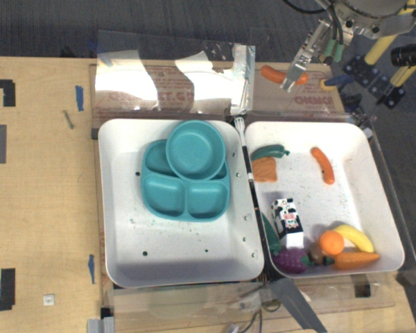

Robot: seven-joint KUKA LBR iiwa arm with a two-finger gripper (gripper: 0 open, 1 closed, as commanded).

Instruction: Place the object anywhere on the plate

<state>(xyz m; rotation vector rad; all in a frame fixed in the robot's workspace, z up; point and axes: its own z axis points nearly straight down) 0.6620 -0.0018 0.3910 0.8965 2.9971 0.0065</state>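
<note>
Orange toy sausage (pixel 272 73) is hanging at the top of the camera view, beyond the far rim of the right bin (pixel 385 186), over the cardboard there. The gripper (pixel 291 80) is clamping it: the slim metal fingers are crossing its middle, and an orange end is sticking out on each side. Its long axis is running nearly level across the view, dipping slightly to the right.

The teal plate (pixel 184 196) is sitting in the left bin (pixel 118 241), with 1 teal bowl (pixel 194 148) resting on its far part. From the gripper, the plate is lying to the left and nearer the camera, well apart, so the carry will probably need to cross the divide between the 2 bins.

Reddish print is showing on the cardboard (pixel 159 96) behind the bins, too blurred to read.
</note>
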